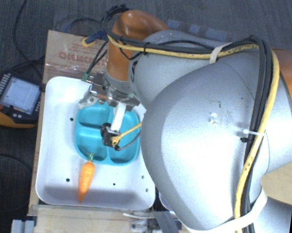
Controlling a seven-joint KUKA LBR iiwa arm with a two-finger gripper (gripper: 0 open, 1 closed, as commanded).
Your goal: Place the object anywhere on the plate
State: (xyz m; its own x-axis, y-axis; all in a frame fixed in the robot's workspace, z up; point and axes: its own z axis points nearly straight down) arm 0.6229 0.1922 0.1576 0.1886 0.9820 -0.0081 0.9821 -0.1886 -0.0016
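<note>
- Pincer (111, 98) hung over the plate (86, 132); whether spread or pressed together could not be told.
- Carrot (86, 179) lay past the plate's rim from the pincer, long axis pointing toward it.

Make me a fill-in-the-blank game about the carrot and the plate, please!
1. The carrot is colored ____.
2. The plate has the color ____.
3. The carrot's green end points toward the ____.
4. Carrot and plate both sit in a bin that is ____ in color.
Missing words: orange; blue; plate; white.
</note>
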